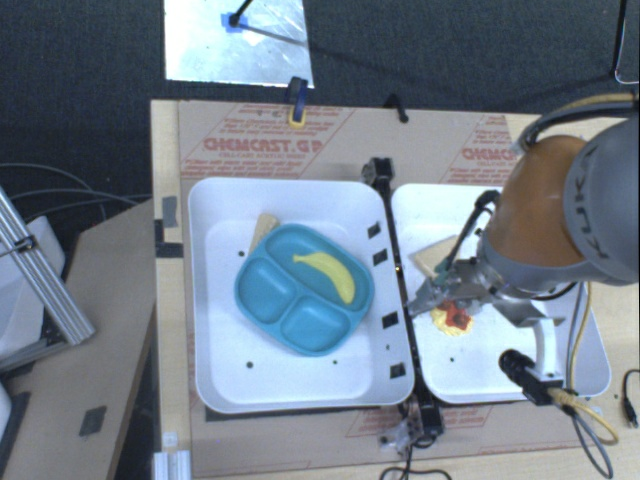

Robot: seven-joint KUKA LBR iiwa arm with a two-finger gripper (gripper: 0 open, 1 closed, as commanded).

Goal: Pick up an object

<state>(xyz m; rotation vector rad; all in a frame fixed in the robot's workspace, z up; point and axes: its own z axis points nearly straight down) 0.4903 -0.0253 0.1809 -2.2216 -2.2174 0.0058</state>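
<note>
A blue divided plate [285,303] lies in the left bin [225,218], with a yellow banana [330,271] resting in its far compartment. A tan wedge [262,228] pokes out from under the plate's far-left edge. In the right bin [440,368], my gripper [432,298] hangs low over the bin's left part. Right beside it lies a small yellow and red object [453,318]. A tan flat piece [434,256] lies just beyond the gripper, partly hidden by the arm. Nothing shows between the fingers.
The black divider rail [392,268] runs between the two bins, close to the gripper's left. The arm's grey and orange body [560,208] covers much of the right bin. Cardboard [270,143] lies beyond the bins.
</note>
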